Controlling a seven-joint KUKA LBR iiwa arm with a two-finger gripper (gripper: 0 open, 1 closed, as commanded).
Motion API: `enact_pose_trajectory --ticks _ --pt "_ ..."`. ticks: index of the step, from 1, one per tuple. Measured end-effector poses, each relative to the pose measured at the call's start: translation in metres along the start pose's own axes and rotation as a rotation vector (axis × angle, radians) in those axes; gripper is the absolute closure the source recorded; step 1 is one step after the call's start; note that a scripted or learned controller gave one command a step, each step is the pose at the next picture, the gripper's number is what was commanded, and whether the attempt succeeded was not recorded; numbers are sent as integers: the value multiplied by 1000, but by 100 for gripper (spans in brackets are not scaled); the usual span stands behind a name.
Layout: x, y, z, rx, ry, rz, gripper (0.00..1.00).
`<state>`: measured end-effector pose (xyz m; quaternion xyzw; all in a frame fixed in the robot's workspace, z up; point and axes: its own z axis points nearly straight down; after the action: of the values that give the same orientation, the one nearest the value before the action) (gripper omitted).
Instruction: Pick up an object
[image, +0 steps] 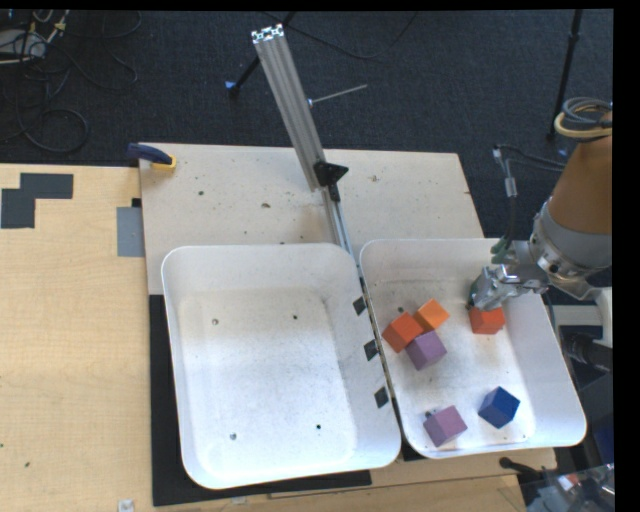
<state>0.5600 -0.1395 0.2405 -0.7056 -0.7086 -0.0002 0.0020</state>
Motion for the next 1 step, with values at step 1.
enact_pose_trajectory --ticks 1 --pt "46 13 12 3 0 1 100"
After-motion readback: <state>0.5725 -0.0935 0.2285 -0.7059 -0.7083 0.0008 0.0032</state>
